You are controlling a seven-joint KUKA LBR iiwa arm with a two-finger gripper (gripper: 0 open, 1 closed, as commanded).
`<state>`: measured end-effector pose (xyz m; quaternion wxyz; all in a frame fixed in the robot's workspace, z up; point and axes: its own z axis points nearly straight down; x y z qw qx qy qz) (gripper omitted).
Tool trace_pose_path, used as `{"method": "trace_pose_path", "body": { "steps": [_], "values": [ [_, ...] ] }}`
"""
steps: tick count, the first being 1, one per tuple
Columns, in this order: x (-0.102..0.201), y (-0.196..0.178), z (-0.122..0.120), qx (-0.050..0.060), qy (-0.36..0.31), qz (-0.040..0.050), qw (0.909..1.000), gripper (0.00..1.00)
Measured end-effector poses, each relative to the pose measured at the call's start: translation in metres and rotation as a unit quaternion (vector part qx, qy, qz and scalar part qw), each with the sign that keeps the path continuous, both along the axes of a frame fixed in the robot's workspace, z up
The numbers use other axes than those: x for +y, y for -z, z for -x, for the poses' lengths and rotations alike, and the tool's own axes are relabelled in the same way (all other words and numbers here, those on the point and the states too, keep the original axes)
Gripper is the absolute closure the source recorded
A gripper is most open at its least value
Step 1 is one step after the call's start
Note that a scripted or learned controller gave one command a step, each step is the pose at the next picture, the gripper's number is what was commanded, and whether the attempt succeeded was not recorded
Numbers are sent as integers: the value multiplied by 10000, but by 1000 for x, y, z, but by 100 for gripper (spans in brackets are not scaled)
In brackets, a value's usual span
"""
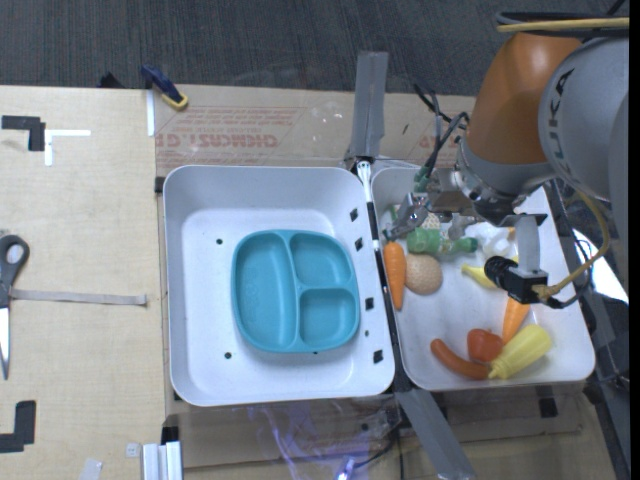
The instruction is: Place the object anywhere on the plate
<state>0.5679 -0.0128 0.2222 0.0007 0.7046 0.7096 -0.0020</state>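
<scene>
Plate (296, 291): blue, three compartments, bare, centred in the left bin (190, 268).
Objects: carrot (395, 274), egg (423, 274), corn (520, 351) and others crowded in the right bin (570, 368).
Gripper (420, 211): low over that bin's far left corner; finger state cannot be told.
Risk: crowding may cause a double pick, a slip, or a snag on the bin wall.

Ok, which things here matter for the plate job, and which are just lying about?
Job: blue plate, gripper, toy food such as the carrot and corn.
Lying about: scissors, blue clip.
</scene>
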Motion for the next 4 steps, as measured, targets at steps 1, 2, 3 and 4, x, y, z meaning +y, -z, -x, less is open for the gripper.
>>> {"method": "trace_pose_path", "body": {
  "steps": [1,2,3,4],
  "values": [
    [-1,-9,-1,2,-9,9,10000,100],
    [-1,-8,-1,4,-8,10,10000,0],
    [-1,-17,-1,10,-15,20,10000,100],
    [-1,-17,-1,11,-15,21,10000,0]
  ]
}}
